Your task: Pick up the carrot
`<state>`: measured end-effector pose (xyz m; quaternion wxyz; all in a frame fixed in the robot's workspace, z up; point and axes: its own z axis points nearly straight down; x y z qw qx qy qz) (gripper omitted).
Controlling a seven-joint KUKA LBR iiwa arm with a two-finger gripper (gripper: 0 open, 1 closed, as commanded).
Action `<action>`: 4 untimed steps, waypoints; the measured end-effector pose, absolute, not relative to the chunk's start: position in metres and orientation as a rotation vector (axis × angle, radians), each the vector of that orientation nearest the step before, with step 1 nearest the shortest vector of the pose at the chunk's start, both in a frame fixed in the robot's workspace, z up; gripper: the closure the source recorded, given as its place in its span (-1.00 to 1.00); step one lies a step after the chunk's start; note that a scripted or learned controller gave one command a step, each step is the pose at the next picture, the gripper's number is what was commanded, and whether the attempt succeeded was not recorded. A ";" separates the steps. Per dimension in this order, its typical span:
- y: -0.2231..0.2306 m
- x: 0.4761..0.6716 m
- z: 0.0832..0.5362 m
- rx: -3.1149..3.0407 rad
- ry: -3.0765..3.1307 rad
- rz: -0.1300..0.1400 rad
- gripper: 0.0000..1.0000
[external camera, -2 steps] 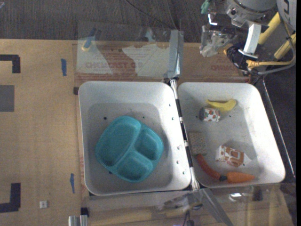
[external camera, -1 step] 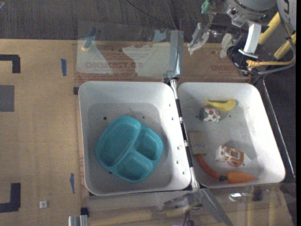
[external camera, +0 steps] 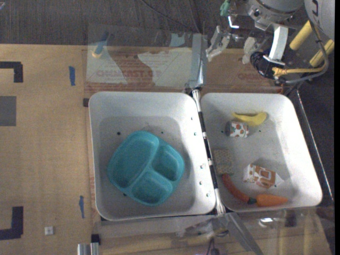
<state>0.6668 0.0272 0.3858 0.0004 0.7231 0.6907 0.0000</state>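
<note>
The carrot [external camera: 271, 200] is a short orange piece lying flat at the front edge of the right bin [external camera: 305, 142], its thick end touching a long red pepper-like piece [external camera: 234, 188]. My gripper [external camera: 231, 47] hangs well above and behind the right bin's far rim, far from the carrot. Its fingers [external camera: 214, 43] stand open and nothing is between them.
In the right bin lie a yellow banana [external camera: 251, 118], a small carton [external camera: 237, 129], a brown textured square [external camera: 223, 161] and a white-and-orange box [external camera: 260, 176] just behind the carrot. A teal divided plate [external camera: 146, 167] sits in the left bin [external camera: 101, 121]. Cables trail behind the bins.
</note>
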 end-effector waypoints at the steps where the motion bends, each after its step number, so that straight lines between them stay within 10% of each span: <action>1: 0.148 0.666 0.435 2.698 1.608 0.002 -1.00; 2: 0.225 0.667 0.435 2.882 1.255 0.004 -1.00; 3: 0.220 0.669 0.446 2.888 1.244 0.007 1.00; 4: 0.219 0.669 0.456 2.891 1.242 0.011 1.00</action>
